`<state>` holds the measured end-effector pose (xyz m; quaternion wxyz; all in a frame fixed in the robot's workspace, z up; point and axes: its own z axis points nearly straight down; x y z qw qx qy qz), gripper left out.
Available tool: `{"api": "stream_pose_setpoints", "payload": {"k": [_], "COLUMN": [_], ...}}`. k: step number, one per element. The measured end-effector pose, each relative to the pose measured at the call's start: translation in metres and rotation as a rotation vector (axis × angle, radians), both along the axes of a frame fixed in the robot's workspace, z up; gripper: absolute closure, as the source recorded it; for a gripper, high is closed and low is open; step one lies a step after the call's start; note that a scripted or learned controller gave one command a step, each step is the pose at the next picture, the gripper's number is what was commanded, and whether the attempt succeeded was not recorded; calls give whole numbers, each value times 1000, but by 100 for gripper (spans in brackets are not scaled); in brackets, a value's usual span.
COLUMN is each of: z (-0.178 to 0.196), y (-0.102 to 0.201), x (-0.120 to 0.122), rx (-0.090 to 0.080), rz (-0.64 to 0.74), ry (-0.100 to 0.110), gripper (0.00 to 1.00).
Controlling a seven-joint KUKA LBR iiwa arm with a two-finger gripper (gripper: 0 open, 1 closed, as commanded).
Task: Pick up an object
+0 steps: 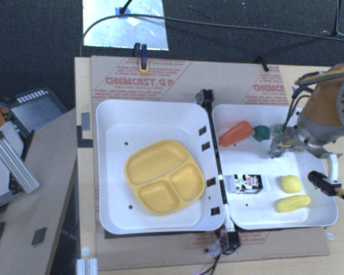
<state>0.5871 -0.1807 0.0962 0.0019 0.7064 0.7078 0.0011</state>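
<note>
Your gripper (277, 148) sits low in the right bin (327, 216), near its back wall, and you cannot tell from here whether it is released or clenched; nothing visibly sits in it. The carrot (236, 133) with its green top (261, 132) lies just left of it, the likeliest target. The small black-and-white carton (247, 183), lemon (291, 183) and banana (293, 203) lie nearer the front. The yellow divided tray (162, 176) rests in the left bin (109, 153). The arm's bulk hides the wrist, and the gripper's tip blurs against the white floor.
</note>
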Motion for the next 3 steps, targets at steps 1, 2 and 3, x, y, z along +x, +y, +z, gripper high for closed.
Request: {"api": "stream_pose_setpoints", "payload": {"k": [1, 2, 3], "z": [59, 111, 157], "y": [-6, -16, -22], "x": [-6, -7, -8], "rx": [-1, -2, -1], "rz": [-2, -1, 1], "ry": [-2, -3, -3], "gripper": [100, 100, 100]}}
